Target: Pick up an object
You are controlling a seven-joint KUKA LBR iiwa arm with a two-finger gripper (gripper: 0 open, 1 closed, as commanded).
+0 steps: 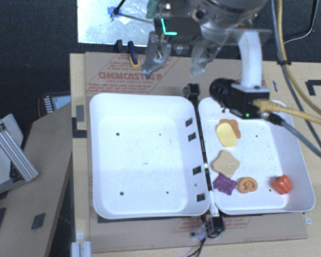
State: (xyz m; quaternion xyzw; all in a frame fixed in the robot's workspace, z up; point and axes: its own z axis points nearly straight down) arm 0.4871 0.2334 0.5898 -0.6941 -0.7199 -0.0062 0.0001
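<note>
Red print "CHEMCAST…" on brown cardboard sheet (104,63); last letters unclear behind fingers

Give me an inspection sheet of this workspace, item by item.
Surface: cardboard-covered bench bearing left bin and right bin, side by side.
Job's things: in the right bin, yellow piece, toast slice, purple piece, orange ring, red piece.
Clutter: blue-and-yellow clamp at the bench's rear edge.
Grippers: pincer open, raised over the bench's rear, holding nothing.
Cables: thin wires at the front edge between the bins.
Surroundings: shiny sheet behind the bench; aluminium rail at the left.
</note>
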